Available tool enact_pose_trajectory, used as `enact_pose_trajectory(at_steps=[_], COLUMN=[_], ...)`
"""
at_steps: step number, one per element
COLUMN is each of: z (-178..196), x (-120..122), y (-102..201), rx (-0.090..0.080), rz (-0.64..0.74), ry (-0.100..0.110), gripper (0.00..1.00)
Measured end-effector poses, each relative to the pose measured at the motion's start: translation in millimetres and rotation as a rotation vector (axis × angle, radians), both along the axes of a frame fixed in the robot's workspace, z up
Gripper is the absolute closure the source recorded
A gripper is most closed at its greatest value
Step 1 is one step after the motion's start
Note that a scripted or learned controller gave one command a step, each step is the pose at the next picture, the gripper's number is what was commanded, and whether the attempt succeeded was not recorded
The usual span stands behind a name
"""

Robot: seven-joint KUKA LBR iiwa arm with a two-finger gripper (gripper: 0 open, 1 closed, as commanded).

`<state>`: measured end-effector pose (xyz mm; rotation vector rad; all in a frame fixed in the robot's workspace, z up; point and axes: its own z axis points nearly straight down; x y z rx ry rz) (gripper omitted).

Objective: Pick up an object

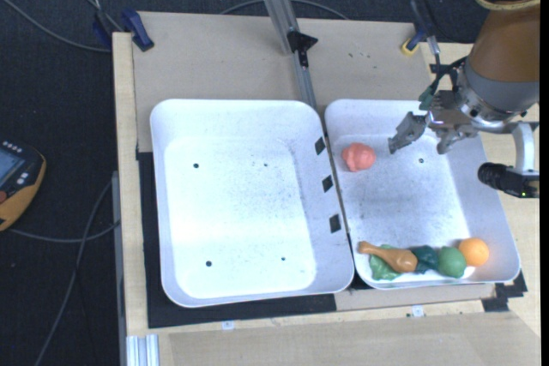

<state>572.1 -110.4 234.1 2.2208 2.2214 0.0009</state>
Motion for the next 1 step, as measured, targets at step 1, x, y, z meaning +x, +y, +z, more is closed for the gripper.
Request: enact_pose_trajectory(at_steps=[1], z=[-72.0], x=[-32.8], y=[-70.4], rx=[0.0], rz=[-0.006], ry=[0.007], gripper=[0.0])
